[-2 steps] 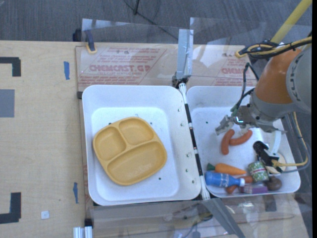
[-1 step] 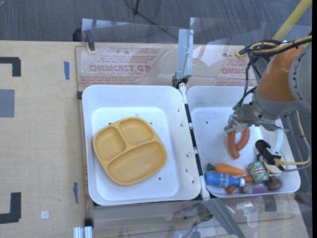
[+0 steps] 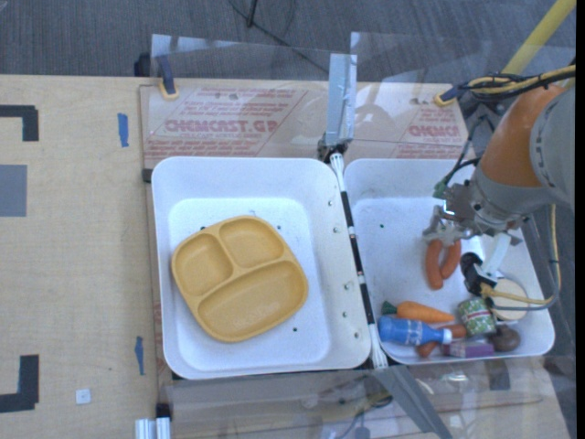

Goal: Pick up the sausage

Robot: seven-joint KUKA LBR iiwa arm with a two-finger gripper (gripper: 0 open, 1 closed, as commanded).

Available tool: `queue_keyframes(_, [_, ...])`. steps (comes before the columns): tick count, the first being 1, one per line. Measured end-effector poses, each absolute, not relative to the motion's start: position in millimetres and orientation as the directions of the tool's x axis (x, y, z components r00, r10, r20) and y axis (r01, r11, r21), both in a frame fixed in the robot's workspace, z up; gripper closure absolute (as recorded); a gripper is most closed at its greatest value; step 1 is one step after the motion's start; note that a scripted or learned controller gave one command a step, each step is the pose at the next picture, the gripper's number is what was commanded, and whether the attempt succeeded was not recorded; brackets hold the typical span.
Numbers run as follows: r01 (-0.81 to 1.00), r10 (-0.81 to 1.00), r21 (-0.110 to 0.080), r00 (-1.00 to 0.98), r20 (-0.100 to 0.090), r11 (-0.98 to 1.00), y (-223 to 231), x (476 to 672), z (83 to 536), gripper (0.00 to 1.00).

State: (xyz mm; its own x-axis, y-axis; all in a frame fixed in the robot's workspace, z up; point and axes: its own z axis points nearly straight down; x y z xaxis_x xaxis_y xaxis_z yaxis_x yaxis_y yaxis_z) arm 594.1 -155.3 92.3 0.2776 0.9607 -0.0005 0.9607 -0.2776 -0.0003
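Note:
The sausage [image 3: 440, 262], a pair of orange-red links lying side by side, is in the middle of the right bin [image 3: 393, 218]. My gripper [image 3: 446, 234] hangs right over the sausage's far end, at the tip of the grey arm with its orange band [image 3: 512, 149]. The wrist hides where the gripper meets the sausage, so contact cannot be made out.
Along the right bin's near edge lie a carrot [image 3: 425, 312], a blue bottle [image 3: 411, 331], a green can [image 3: 476, 316], a purple item [image 3: 471, 347] and a brown lump [image 3: 505, 338]. A yellow divided tray [image 3: 239, 277] sits in the left bin [image 3: 183, 190].

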Motion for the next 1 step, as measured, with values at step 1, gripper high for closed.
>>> queue_keyframes(1, [0.975, 0.975, -0.002, 0.223, 0.0, -0.223, -99.1, 585.9, 172.9, 1.0])
